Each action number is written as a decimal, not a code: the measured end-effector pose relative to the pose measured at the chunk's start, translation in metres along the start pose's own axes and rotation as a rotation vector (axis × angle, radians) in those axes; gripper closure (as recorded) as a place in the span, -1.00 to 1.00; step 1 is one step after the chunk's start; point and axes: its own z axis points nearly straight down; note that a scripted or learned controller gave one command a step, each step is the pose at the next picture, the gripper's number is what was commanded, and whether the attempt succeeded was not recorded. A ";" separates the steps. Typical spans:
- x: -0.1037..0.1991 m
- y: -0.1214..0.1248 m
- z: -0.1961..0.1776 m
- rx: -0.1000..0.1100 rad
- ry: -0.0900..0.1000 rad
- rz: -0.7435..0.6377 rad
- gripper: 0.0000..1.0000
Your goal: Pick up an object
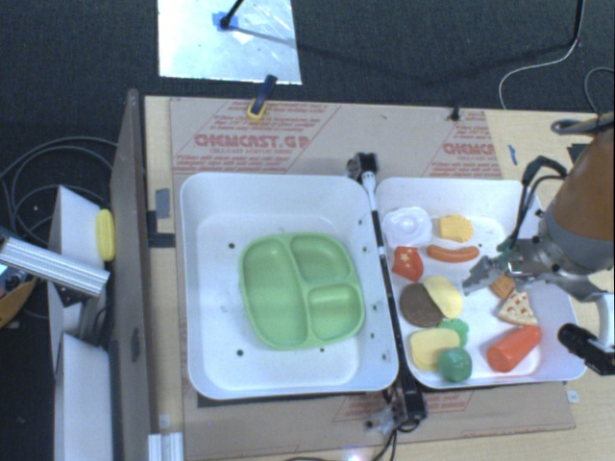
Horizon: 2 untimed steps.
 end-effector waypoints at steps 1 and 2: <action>0.036 0.050 0.090 0.005 0.003 -0.006 -1.00; 0.003 0.125 0.113 -0.005 -0.002 -0.002 -1.00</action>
